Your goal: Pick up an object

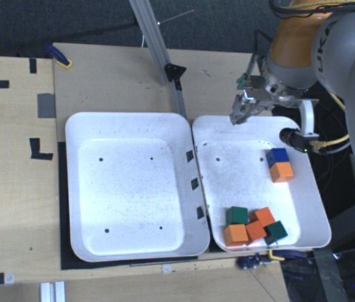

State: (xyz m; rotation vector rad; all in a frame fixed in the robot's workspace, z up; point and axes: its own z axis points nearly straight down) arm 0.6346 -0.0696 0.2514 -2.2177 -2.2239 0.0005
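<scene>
Grey arm with orange band (303, 30) reaches in from the right, its claw (241, 113) poised over the far rim of the right shallow white plastic bin (309, 200); cannot tell if the claw is open or closed, nothing seen in it. Right bin contents: small blue cube (278, 155) touching small orange cube (281, 171) by the right wall; near end, a tight cluster of two dark green blocks (237, 215) (276, 231) and three orange blocks (235, 234). Left shallow white bin (76, 168) sits just beside it on the pale wooden table (14, 194).
</scene>
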